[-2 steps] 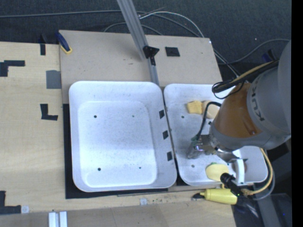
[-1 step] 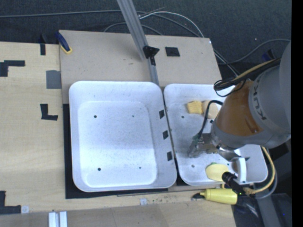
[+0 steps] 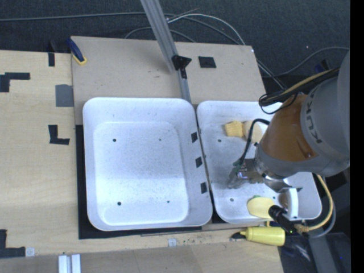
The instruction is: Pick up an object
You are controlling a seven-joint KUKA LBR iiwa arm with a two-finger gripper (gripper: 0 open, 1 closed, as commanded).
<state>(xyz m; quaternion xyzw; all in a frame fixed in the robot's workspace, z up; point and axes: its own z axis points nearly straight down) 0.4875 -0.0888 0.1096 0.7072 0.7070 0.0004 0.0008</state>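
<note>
Partial "KU" lettering on arm (image 3: 318, 131)

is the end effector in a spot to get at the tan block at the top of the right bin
Probably yes. The end effector sits low in the right bin, and the bare floor between it and the tan block looks free.

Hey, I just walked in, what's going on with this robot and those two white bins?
The arm reaches into the right bin from the right, its tool low over the bin's middle. A tan block lies near the far side of that bin, and a pale yellow object near the front, partly under the arm. Nothing shows between the tool's fingers, so no pick is confirmed. The left bin sits alongside.
</note>
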